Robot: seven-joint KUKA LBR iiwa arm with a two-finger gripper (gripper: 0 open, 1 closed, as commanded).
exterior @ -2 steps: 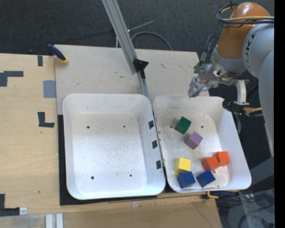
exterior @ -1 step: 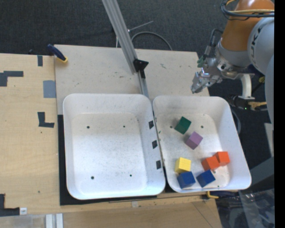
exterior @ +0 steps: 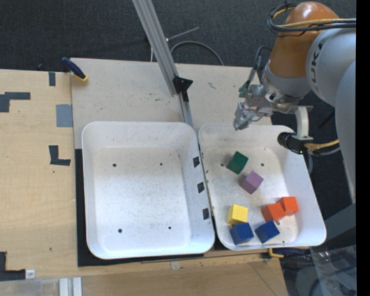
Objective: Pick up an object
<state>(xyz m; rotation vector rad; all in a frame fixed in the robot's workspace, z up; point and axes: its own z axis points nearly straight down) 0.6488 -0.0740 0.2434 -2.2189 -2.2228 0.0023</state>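
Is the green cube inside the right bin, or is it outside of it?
Inside. The green cube rests on the floor of the right bin, within its rim, apart from the purple cube. The claw is above the bin's far edge.

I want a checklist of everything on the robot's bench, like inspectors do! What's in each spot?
Surface: pale wooden bench bearing a left bin and a right bin.
Job's things: in the right bin, green block, purple block, yellow block, two blue blocks, two orange blocks.
Clutter: blue and yellow clamp at the bench's far edge.
Grippers: pincer over the right bin's far rim, holding nothing seen.
Cables: thin looped cable beyond the bench; black cables on the arm.
Surroundings: slanted metal bar, dark floor.
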